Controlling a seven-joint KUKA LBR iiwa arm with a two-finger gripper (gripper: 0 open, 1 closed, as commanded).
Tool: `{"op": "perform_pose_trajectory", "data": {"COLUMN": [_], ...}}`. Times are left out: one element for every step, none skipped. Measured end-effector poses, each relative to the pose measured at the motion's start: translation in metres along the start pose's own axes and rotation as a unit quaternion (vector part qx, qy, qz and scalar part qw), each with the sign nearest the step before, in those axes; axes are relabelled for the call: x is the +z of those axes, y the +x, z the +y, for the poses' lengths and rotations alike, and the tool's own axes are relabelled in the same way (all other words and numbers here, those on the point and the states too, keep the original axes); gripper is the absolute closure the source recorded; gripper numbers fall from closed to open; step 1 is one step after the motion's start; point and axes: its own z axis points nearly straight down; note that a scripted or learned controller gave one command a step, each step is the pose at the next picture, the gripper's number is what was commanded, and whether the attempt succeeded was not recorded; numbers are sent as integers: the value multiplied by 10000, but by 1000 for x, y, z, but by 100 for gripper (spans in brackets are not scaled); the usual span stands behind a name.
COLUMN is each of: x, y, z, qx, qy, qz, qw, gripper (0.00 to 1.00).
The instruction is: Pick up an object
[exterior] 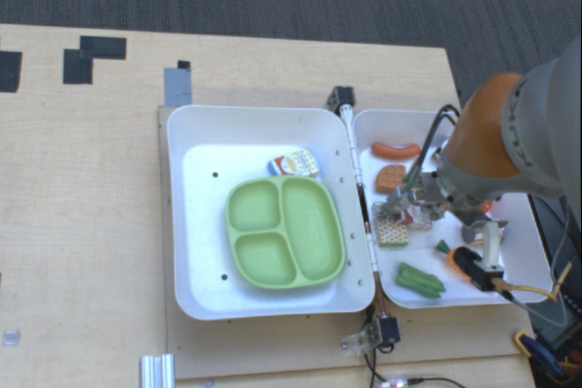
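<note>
Hand (400,212) low in right bin (518,282), over waffle (393,234)

The arm (546,123) is seen as a thick, rounded grey body with a smooth finish. A broad orange band (486,136) is wrapped around it above the wrist, shaped like a bulging collar. Below the band a darker grey wrist section is seen. A thin black cable (435,130) is looped from the band's edge down toward the metallic tool (414,206), whose small parts are blurred.
</note>
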Motion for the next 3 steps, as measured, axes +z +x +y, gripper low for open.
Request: {"op": "perform_pose_trajectory", "data": {"x": [-15, -128, -102], "y": [1, 47, 44], "z": [4, -44, 17], "qx": [-22, -11, -15], "qy": [-51, 39, 47], "qz": [0, 8, 5], "qw": [10000, 10000, 10000], "gripper": [100, 100, 100]}}
